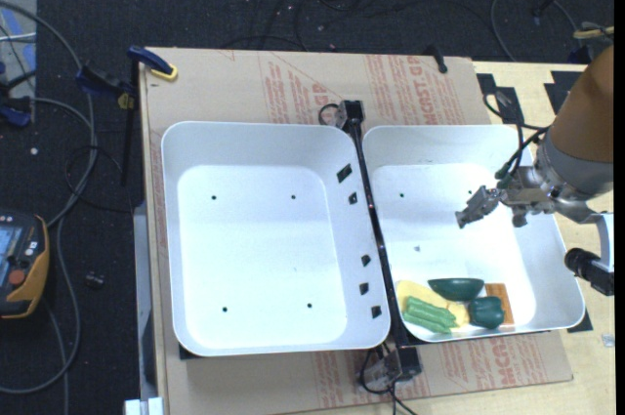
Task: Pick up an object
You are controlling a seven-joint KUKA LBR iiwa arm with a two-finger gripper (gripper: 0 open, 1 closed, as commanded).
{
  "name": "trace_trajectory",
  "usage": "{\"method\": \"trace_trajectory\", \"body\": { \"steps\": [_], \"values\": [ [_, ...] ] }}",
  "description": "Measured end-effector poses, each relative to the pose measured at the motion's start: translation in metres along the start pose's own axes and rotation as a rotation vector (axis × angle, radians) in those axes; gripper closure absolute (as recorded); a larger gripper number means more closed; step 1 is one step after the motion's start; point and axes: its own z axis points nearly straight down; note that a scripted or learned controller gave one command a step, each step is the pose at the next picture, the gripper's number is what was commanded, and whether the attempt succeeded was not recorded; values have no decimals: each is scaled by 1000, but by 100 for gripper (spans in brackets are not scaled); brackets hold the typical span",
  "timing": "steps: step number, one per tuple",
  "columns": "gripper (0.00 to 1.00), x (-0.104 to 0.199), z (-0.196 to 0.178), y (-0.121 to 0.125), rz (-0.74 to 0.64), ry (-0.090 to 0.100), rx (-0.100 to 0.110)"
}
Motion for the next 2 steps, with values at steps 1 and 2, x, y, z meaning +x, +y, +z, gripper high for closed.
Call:
{"method": "trace_trajectory", "body": {
  "steps": [1, 2],
  "values": [
    [100, 0, -10, 0, 0, 0, 0],
    [100, 16, -155, 0, -2, -2, -12]
  ]
}}
